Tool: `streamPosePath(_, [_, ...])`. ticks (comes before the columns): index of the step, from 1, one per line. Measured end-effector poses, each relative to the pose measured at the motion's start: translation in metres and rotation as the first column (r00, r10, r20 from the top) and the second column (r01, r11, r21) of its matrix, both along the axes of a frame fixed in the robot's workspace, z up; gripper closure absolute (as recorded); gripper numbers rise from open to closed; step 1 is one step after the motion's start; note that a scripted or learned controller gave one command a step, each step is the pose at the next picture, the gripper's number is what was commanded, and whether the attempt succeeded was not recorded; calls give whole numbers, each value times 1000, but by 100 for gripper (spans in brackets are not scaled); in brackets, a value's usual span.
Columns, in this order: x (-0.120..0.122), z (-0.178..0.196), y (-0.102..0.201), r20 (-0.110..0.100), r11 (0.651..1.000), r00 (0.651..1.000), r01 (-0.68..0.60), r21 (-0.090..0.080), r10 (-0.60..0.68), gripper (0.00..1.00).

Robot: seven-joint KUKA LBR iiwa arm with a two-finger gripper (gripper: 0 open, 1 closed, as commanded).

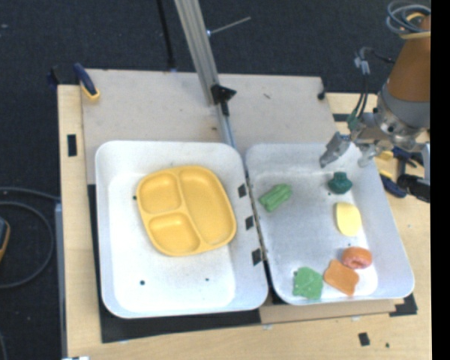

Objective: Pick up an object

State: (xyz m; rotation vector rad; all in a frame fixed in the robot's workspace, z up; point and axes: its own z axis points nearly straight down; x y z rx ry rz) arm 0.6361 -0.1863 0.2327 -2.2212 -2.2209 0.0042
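My gripper (349,154) hangs over the far edge of the right bin (307,231), open, with nothing between its fingers. Just below it, on the bin floor, lies a small dark green piece (339,182), apart from the fingertips. Further down the bin's right side sit a pale yellow piece (347,218), a red-orange round piece (356,258) and an orange block (340,277). A light green block (308,283) lies at the near edge. A green oblong piece (274,196) rests near the bin's left wall.
The left bin (120,276) holds a yellow divided plate (186,208). A slanted metal post (199,43) rises behind the two bins. Blue-handled tools (401,182) lie on the bench right of the right bin.
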Motion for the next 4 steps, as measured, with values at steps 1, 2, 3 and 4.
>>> streamPosePath(1, [-1,-63,3,-1,1000,1000,1,1,-1,0])
streamPosePath(2, [-3,-124,-4,-1,1000,1000,1,0,-1,0])
streamPosePath(3, [-1,-108,-6,9,1000,1000,2,-3,-1,100])
streamPosePath(4, [-8,-52,-3,9,1000,1000,3,-1,-3,100])
